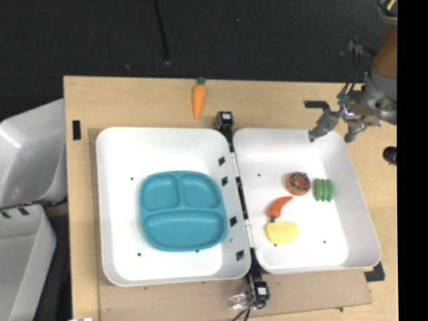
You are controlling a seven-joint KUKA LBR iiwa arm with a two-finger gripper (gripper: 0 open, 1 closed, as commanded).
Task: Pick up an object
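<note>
Gripper (334, 130) above right bin (338, 256) far rim, jaws spread, nothing between. Doughnut (298, 183), green toy (324, 190) below.

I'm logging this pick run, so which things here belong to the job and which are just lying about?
Job:
pincer, open
donut
green piece
chili pepper
yellow piece
right bin

Lying about:
carrot, on the bench
blue plate
left bin

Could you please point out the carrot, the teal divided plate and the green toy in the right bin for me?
Carrot (198, 98), camera view, on the middle of its orange body.
Teal divided plate (182, 210), camera view, on the ridge where its compartments meet.
Green toy (324, 190), camera view, on the middle of its ribbed top.
</note>
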